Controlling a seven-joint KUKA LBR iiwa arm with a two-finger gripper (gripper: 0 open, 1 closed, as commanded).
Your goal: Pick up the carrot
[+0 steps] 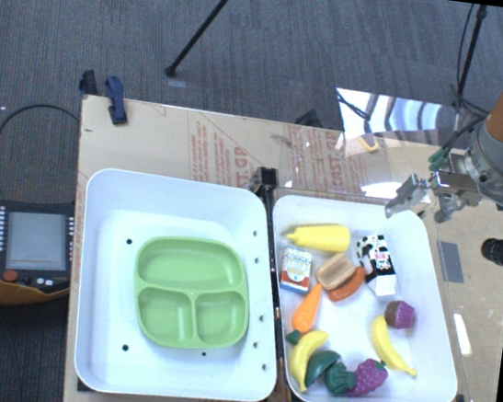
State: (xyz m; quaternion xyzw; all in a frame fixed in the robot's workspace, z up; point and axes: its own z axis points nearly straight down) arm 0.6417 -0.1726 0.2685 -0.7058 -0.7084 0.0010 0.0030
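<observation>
The carrot (307, 308) is a small orange toy lying in the right bin (436, 296), near its left wall, with its tip pointing up toward a small snack box (296, 269). A yellow banana (306, 355) lies just below it. My gripper (424, 199) hangs over the bin's far right corner, well above and to the right of the carrot. It is open, with its fingers (404, 195) spread and nothing between them.
The right bin also holds a yellow bottle (319, 237), a cow-print carton (376, 259), a hot dog (339, 275), a purple fruit (400, 314), a second banana (391, 347), grapes (371, 377) and a green vegetable (330, 369). A green divided plate (190, 291) sits in the left bin (109, 222).
</observation>
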